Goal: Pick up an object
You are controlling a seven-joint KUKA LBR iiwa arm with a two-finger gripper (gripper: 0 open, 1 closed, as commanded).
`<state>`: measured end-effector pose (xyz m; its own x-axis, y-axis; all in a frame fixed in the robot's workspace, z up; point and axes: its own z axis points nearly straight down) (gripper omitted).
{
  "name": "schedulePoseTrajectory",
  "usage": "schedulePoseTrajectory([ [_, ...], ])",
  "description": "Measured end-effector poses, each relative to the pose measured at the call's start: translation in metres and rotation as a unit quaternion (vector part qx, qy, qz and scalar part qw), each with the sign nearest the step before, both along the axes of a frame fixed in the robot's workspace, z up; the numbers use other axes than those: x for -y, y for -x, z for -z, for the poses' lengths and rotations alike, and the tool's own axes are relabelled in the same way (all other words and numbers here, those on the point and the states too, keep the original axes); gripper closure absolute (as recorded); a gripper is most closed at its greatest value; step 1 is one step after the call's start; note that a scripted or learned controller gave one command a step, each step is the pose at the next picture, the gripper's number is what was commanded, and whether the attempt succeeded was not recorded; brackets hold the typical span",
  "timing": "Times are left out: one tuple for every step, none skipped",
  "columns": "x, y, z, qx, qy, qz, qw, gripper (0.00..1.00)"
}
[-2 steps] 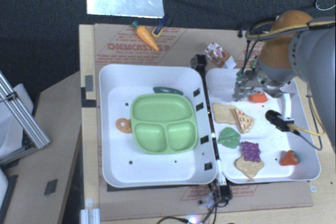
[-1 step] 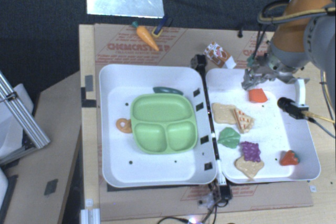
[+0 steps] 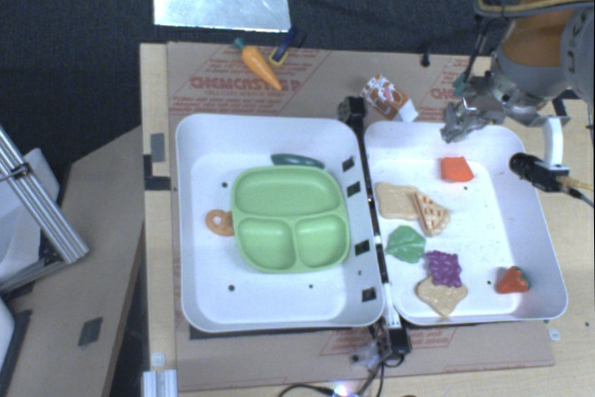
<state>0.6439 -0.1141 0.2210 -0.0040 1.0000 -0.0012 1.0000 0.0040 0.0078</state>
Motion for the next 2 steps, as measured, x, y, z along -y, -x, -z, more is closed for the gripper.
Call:
schedulePoseTrajectory([
  [-0.043,0.009,0.002,-0.003,-0.0007,-0.002,1.0,1.0],
  [-0.103,0.02,-0.006,-0.003,-0.0016,-0.003,1.0,1.0],
])
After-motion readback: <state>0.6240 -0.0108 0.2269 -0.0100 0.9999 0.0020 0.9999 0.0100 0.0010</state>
